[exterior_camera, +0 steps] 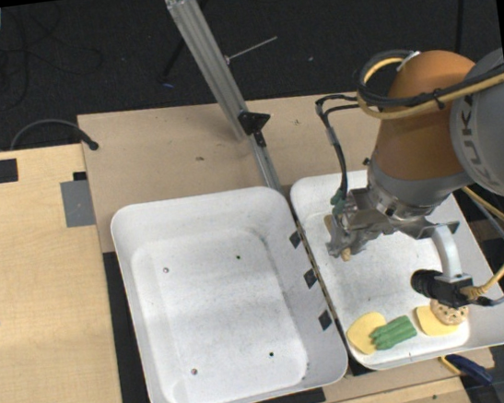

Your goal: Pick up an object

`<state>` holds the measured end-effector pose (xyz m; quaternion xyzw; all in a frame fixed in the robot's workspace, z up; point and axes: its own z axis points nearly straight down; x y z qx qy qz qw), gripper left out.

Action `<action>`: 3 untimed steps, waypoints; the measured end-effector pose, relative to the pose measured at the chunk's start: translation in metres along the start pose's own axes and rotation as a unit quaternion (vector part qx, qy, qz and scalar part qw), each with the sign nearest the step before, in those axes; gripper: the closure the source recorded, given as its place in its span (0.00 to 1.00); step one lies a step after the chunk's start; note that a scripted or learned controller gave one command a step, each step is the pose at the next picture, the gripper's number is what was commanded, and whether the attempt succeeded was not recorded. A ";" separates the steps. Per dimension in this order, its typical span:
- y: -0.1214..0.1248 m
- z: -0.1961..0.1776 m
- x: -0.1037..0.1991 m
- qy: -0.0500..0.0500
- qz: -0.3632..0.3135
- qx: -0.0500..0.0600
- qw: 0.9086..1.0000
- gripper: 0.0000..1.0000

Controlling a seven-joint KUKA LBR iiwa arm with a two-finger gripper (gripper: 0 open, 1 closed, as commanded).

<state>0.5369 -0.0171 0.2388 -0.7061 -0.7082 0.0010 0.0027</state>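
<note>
Two shallow white bins sit side by side on my desk (52,298). The left bin (143,222) shows bare floor with a few dark specks. The right bin (312,195) holds the objects, all bunched along its near edge: a yellow piece (363,328) at the left, a green piece (394,331) touching it and partly lying over it, and a second yellow piece with a spotted patch (440,316) just beside that, toward the bin's near right corner. My gripper (343,241) hangs over the far left part of the right bin, close to the wall shared with the other bin, well apart from the objects. I cannot tell how it is set from this angle.
</note>
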 end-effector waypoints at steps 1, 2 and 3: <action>0.000 -0.002 0.053 0.000 -0.001 -0.001 1.000 1.00; -0.011 0.013 0.103 -0.001 -0.001 0.001 1.000 1.00; -0.010 0.012 0.100 -0.001 0.002 0.000 1.000 0.00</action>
